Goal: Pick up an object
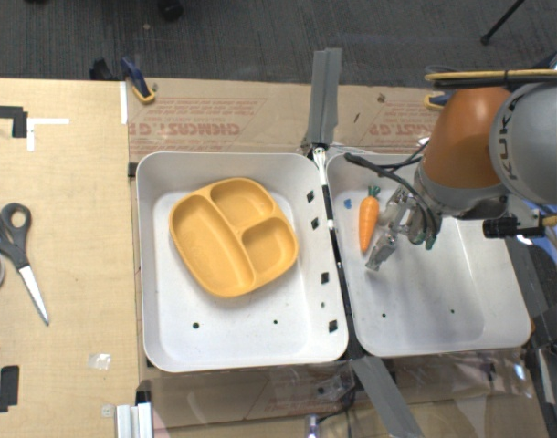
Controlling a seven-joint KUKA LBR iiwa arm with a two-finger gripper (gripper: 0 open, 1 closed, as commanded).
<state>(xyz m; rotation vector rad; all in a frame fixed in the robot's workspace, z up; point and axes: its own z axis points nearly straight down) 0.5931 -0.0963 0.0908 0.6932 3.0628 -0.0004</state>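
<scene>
Pincer (385, 249) in right bin (461, 327), finger state unclear; carrot (368, 223) just beside, toward divider.

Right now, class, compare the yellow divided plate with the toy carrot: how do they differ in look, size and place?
The yellow divided plate is much larger than the toy carrot. The plate is broad, flat and split into three compartments; the carrot is slim, tapered and has a green top. The plate lies in the left bin; the carrot lies in the right bin, beside the gripper. Both rest on a white bin floor.
</scene>
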